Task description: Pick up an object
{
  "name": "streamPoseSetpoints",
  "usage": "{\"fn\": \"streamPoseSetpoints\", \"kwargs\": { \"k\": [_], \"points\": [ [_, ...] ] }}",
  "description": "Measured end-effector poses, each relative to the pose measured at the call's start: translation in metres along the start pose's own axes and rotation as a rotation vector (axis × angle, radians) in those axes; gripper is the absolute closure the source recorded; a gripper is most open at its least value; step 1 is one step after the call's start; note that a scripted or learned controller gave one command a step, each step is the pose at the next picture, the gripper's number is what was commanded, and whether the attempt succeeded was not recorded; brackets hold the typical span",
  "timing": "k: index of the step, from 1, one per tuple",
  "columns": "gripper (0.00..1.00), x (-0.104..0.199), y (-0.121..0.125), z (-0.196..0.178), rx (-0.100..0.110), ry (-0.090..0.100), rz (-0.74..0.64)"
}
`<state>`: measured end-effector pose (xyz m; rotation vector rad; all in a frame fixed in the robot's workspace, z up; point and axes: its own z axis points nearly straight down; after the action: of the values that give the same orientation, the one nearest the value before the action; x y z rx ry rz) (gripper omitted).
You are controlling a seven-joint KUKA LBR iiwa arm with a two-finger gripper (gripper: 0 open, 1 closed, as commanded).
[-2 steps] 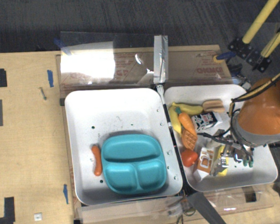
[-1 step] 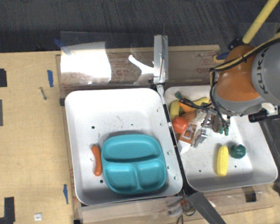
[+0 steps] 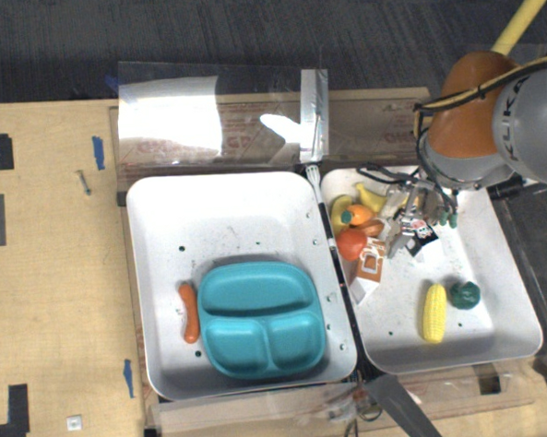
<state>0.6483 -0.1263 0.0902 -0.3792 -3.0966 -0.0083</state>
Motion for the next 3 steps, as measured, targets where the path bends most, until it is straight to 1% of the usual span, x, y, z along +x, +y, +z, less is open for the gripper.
{"fn": "streamPoseSetpoints", "kwargs": {
  "k": [1, 2, 3],
  "points": [
    [1.0, -0.008, 0.002, -0.015, 0.001, -0.042, -0.001],
    [1.0, 0.033, 0.013, -0.143, -0.001, -0.043, 0.073],
    [1.0, 0.002, 0.003, -0.162, 0.004, -0.035, -0.125]
  ]
}}
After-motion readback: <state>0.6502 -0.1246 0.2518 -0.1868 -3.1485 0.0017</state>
